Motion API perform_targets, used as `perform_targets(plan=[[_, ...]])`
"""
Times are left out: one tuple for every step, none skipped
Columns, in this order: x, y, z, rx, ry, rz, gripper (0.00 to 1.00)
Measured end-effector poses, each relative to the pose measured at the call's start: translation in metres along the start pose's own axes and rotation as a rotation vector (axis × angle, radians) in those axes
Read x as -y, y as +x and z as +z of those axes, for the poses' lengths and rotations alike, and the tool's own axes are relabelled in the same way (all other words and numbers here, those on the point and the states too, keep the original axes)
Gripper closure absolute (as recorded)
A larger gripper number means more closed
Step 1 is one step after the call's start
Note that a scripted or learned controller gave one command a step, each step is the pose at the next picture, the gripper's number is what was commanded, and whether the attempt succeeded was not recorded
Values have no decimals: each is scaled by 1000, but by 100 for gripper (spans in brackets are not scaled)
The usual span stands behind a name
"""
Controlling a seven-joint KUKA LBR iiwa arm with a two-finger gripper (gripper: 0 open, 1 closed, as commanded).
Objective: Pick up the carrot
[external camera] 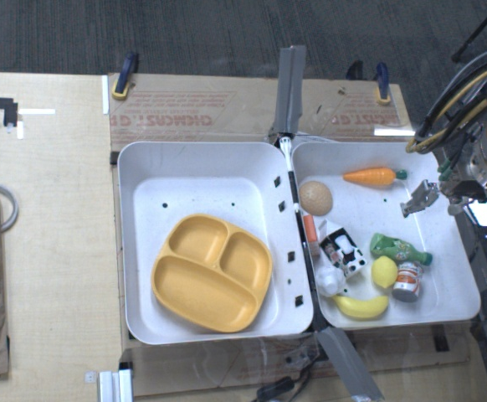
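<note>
Though partly cut off at right, fingers (419, 198) indistinct, grip unclear, near carrot (371, 176).

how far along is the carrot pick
Nothing looks done yet: the orange carrot with a green tip lies on the floor of the right white bin, near its far wall. In hand: the end effector hangs to the carrot's right, apart from it. Left: reach the carrot, grip it and lift.

A robotics lab or test cell is shown. Two white bins (135, 224) are set on a plywood bench (43, 224), with cardboard (193, 107) clamped behind them by blue clamps (126, 74) and cables (457, 99) bundled to their right.
</note>
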State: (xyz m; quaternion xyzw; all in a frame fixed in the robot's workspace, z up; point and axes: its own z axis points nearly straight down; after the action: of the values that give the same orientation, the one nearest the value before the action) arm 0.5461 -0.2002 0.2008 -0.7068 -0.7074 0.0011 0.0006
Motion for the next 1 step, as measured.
perform_targets(plan=[[-50,-6,-5,1,-2,3,0]])
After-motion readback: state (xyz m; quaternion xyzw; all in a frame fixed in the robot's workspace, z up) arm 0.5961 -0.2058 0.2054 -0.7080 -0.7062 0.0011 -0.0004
